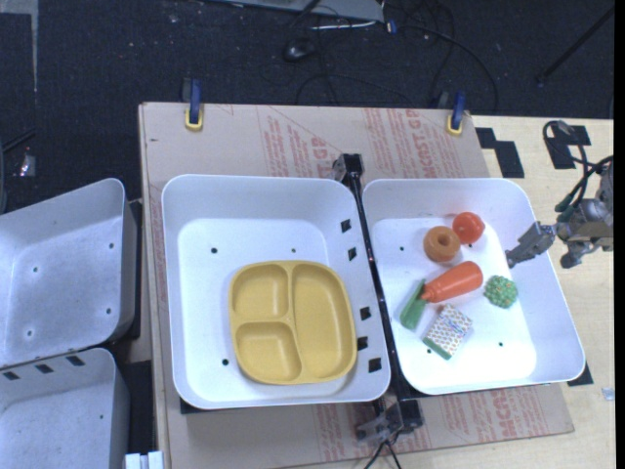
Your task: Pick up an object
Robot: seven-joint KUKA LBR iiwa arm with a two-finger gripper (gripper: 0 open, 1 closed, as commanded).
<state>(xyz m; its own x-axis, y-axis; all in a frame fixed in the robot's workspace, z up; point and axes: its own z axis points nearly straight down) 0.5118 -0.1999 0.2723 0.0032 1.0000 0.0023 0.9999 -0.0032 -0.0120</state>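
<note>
The gripper point(557, 242) sits at the right edge of the right bin point(557, 355), over its rim, with the arm cut off by the frame's right side. One dark finger point(527, 243) points left and down into the bin; a second prong shows near the wrist body. How far the fingers are spread cannot be told from this slant, and nothing is seen between them.

The bin's objects lie left of the gripper, apart from it. Nearest is the green ball point(501, 291), just below and left of the dark finger. The carrot point(451, 282) lies tilted, its orange body touching or nearly touching a green block point(414, 310) at its lower left end. Above it sit the orange ring point(441, 244) and, beside that to the right, the red ball point(469, 227). Below the carrot lies a small patterned box point(448, 330), resting aslant.

The left bin point(195, 223) holds a yellow tray point(293, 322) with three compartments. The print on the box is too small to read, and the gripper's far side is hidden by its own body.
</note>
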